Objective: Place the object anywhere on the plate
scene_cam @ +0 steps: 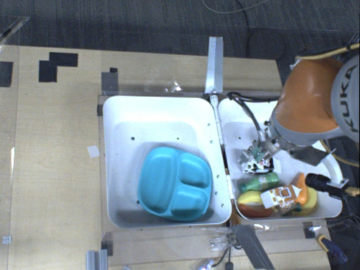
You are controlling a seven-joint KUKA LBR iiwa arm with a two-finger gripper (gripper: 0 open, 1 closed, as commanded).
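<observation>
A blue three-compartment plate (174,183) lies in the left white bin (129,128), toward its front. The gripper (256,158) reaches down into the right bin (239,128) from the grey and orange arm (309,103). It hangs just above a pile of toy food at the front of that bin: a green piece (262,180), a yellow piece (250,197), a red piece (256,209), an orange carrot-like piece (302,187) and a small printed carton (281,196). I see nothing lifted clear of the pile.
A metal divider rail (215,66) runs between the two bins. Black cables (247,108) trail along the arm into the right bin. The bench around the bins is pale wood.
</observation>
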